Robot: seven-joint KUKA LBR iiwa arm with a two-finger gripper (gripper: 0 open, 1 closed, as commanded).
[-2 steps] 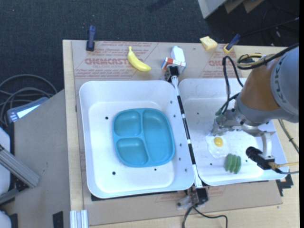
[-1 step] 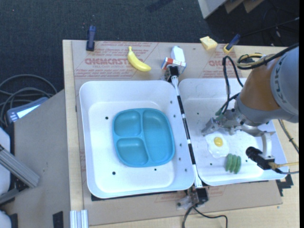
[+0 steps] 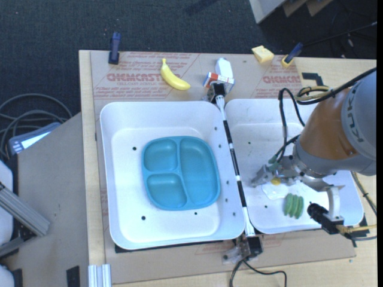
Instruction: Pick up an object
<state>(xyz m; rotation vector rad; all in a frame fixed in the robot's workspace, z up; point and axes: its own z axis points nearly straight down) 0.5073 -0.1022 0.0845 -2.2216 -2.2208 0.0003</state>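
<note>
End effector [image 3: 270, 175] low in right bin [image 3: 263, 220], near green object [image 3: 293, 205].

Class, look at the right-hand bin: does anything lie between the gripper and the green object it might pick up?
Nothing visible blocks it. The gripper sits low in the right bin, with the green object just beside it toward the bin's near edge. A small yellowish piece lies between them on the bin floor.

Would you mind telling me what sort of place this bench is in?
Probably a robotics lab: a robot arm reaches over two white bins on a cardboard-covered bench, with loose cables on the carpet and a toy banana as a test object.
</note>
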